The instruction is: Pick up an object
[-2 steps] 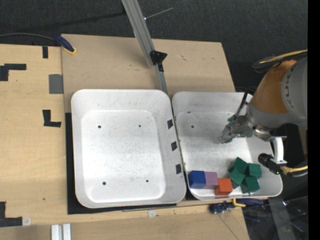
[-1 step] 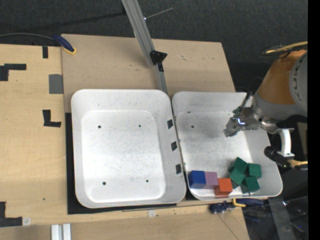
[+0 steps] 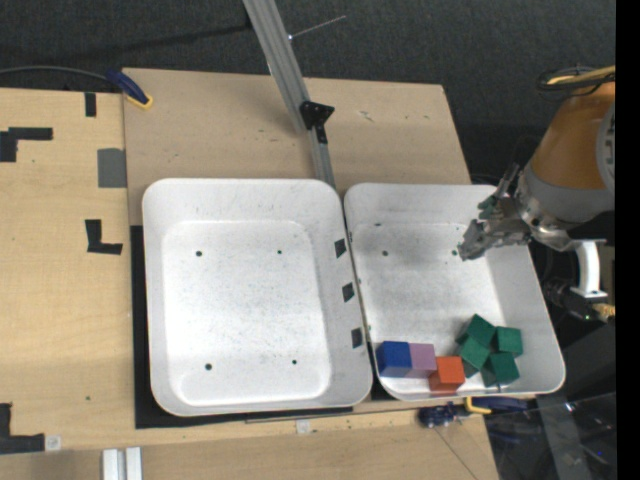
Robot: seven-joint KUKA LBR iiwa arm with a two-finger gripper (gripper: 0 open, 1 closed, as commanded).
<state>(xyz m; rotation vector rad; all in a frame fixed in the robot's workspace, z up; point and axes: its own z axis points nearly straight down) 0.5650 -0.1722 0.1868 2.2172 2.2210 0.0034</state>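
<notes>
Nothing picked yet. Grey two-finger tool (image 3: 468,246) hovers over the right white plastic bin (image 3: 400,208), upper part; finger spread: cannot tell. Blue, purple, orange and green blocks (image 3: 452,358) sit clustered at its near edge, well apart from tool.

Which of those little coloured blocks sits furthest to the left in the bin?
The blue block. It sits at the left end of the group along the near wall of the right bin, with the lilac block beside it; the orange block and green blocks lie further right.
</notes>
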